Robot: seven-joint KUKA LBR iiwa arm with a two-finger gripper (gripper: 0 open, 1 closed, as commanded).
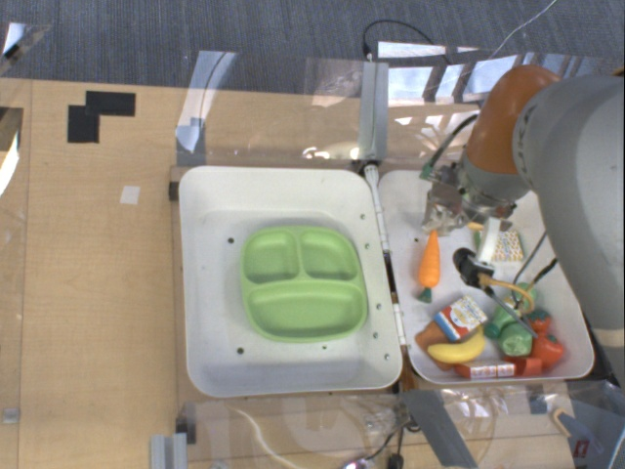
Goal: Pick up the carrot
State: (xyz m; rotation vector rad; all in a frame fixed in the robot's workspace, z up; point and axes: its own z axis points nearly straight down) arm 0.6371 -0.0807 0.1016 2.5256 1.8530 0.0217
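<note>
Tool (439,221) and wrist are seen over the right bin (403,218), toward its 12 o'clock end. The grey arm (576,164) with its orange band (508,115) comes in from 3 o'clock. Whether the tool is spread or pressed together cannot be told from this slanted view.

The carrot (430,260) is found just at the tool's 6 o'clock, in the 9 o'clock half of the right bin, near the wall shared with the left bin (215,223). Its narrow orange tip is pointed toward 12 o'clock at the tool, and its green stub is turned toward 6 o'clock. Whether the tip and the tool touch cannot be told.

A heap of toy food is gathered at the right bin's 6 o'clock end, apart from the carrot: a banana (457,352), a small printed carton (461,316) just at its 12 o'clock, a green pepper (515,338) and red pieces (543,354) at its 3 o'clock. A white card with coloured dots (504,245) is seen at the carrot's 3 o'clock.

A green divided plate (305,283) is centred in the left bin. Black marks (98,113) are seen on the worktop (88,291) at 10 o'clock.
</note>
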